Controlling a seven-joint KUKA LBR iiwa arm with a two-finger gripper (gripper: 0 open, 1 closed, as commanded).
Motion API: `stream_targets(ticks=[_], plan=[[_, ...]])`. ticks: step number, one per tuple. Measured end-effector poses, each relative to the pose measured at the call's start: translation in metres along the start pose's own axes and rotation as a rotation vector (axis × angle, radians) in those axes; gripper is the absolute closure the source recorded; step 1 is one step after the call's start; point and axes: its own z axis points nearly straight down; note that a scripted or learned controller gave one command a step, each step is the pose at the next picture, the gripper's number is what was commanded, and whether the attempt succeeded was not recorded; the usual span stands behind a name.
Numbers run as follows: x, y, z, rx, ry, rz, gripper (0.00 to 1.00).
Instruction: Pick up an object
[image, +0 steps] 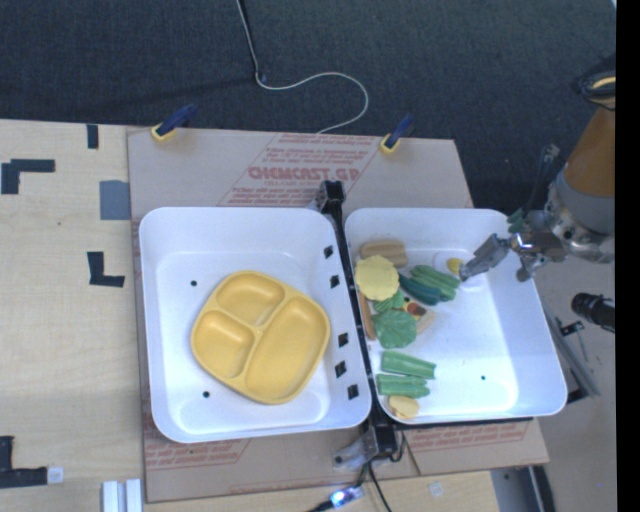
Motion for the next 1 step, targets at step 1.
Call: stream_targets(ticks=[1], plan=[[0.0004, 0.0021, -0.0066, -0.011, -0.003, -0.003, 0.00]])
